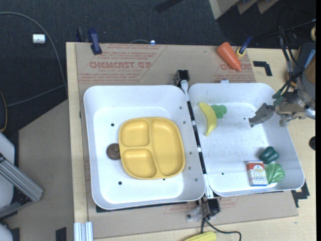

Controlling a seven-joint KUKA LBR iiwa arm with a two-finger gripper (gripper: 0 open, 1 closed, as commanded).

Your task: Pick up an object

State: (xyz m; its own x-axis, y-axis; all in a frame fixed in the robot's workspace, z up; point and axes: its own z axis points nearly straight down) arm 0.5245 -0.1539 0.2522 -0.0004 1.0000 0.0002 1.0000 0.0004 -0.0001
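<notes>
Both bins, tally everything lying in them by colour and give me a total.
Yellow: 2, divided plate and banana
Green: 3, toy, dark pepper, light pepper
Brown: 1, round piece
Red and white: 1, small box
Total: 7

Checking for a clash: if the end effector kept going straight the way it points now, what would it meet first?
The end effector points left over the right bin's floor. Probably the banana and the green thing beside it come first, though its height is unclear.

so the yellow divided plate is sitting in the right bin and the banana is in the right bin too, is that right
Not quite. The camera view shows the yellow divided plate in the left bin, not the right one. The banana is indeed in the right bin.
</notes>
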